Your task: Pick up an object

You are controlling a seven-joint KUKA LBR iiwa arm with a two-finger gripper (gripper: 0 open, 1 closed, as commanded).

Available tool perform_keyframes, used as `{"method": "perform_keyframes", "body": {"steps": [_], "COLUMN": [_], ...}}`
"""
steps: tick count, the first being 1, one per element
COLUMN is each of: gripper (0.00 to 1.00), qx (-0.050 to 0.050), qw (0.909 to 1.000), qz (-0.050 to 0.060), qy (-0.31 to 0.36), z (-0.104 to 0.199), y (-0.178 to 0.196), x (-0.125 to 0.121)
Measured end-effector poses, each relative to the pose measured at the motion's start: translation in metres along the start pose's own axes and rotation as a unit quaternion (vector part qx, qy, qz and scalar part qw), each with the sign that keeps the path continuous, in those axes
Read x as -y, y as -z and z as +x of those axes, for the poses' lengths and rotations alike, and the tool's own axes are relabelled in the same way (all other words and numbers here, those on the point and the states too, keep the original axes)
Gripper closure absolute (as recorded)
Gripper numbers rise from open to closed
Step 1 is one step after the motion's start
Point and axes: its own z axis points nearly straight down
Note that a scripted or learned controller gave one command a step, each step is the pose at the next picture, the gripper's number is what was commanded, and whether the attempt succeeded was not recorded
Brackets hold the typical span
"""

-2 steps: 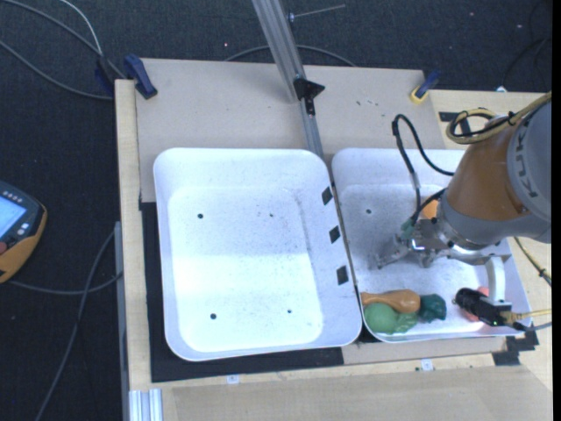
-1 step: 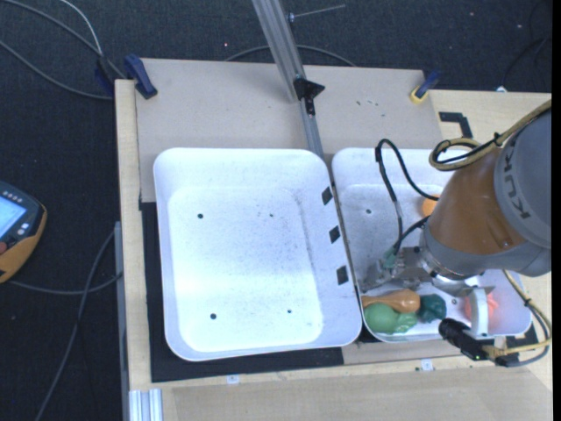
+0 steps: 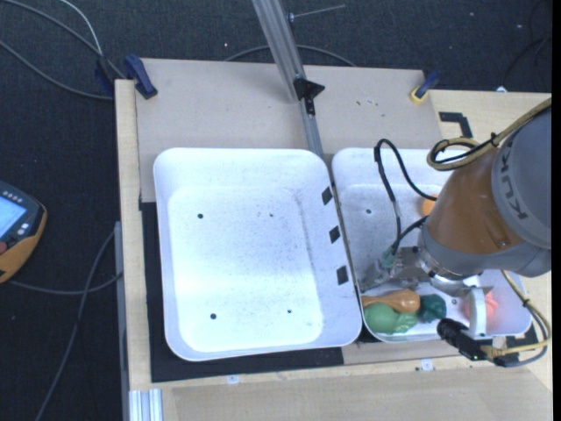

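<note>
Overhead slanted view of a table carrying two shallow white bins side by side. The right bin serves as the landmark. The left bin lies just beside it, their inner walls touching along a seam marked by three small black clips.

The grey arm, with its orange band, reaches over the right bin from the right and covers much of that bin's floor. The claw sits low at the near part of the right bin, close to its left wall; whether its fingers are spread or closed cannot be told, since the wrist and cabling hide them.

The objects lie in the near corner of the right bin, just in front of the claw: a green rounded object against the near-left wall, an orange-tan pear-shaped object resting on top of it, and a dark green piece just to their right. The orange-tan object is the nearest of them to the claw, just below it; contact cannot be confirmed. A reddish-pink object lies farther right in the same bin, beneath the arm's wrist.

A black cable loops over the far part of the right bin.
</note>
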Motion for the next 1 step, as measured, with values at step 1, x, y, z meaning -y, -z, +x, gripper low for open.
{"method": "perform_keyframes", "body": {"steps": [1], "gripper": [0.0], "qx": [0.0], "qw": [1.0], "qz": [0.0], "qy": [0.001], "z": [-0.0012], "y": [0.0], "x": [-0.0001]}}
